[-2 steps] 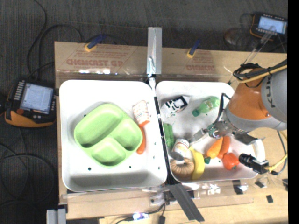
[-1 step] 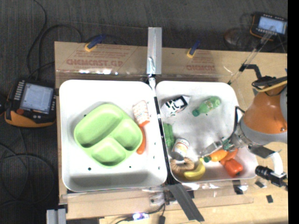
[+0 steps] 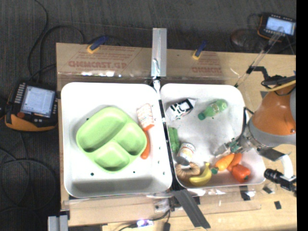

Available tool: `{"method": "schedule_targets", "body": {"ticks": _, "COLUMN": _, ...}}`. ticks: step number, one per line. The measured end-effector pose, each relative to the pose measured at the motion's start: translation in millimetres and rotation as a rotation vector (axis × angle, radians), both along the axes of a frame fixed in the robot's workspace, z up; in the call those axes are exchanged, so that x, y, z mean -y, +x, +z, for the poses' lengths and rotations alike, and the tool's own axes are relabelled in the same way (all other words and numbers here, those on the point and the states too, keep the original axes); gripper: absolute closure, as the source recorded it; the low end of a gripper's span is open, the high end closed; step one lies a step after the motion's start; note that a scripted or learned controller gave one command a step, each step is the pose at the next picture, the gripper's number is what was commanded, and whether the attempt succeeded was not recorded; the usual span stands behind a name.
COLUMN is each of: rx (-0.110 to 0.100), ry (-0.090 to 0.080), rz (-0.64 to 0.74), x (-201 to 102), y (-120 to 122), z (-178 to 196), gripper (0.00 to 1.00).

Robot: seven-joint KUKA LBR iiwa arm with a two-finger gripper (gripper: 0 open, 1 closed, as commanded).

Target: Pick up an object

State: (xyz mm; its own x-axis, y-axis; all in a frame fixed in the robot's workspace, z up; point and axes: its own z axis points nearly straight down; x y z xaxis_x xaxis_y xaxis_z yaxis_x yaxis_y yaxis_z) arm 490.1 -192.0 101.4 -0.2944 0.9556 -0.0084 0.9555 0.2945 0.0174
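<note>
Orange piece (image 3: 225, 161): I read a carrot-shaped toy low in the right bin (image 3: 202, 93), near its front right corner, touching a red-orange piece (image 3: 240, 171) on its right.
Gripper (image 3: 234, 146): I see it low over the right bin's right side, just above the orange piece; the tip is too small and cluttered for me to tell how the claw stands, or whether anything sits in it.
Arm (image 3: 274, 117): grey with orange band, reaching in over the right bin's right rim.
Banana (image 3: 202, 175): yellow, at the right bin's front edge, just left of the orange piece.
Brown ring-shaped item (image 3: 184, 168): touching the banana's left end, front left corner of the right bin.
Small can (image 3: 186, 151): just above the brown item.
Dark green item (image 3: 173, 138): along the right bin's left wall.
Green bottle (image 3: 213, 109): lying tilted in the back half of the right bin.
Black-and-white packet (image 3: 181, 107): back left of the right bin, well apart from the bottle.
Left bin (image 3: 86, 93): holds a green divided tray (image 3: 110, 138) in its middle.
White-and-red tube (image 3: 144, 115): by the left bin's right wall, above an orange stick (image 3: 146, 146) that runs along the tray's right edge.
</note>
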Motion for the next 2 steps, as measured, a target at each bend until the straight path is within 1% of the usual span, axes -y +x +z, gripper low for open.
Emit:
{"method": "schedule_targets", "body": {"ticks": 1, "rx": -0.001, "ry": -0.023, "rz": 0.722, "x": -29.8, "y": 0.1, "z": -8.4, "gripper": 1.0}}
{"method": "schedule_targets", "body": {"ticks": 2, "rx": -0.005, "ry": -0.013, "rz": 0.973, "x": 23.1, "y": 29.5, "z": -9.7, "gripper": 1.0}}
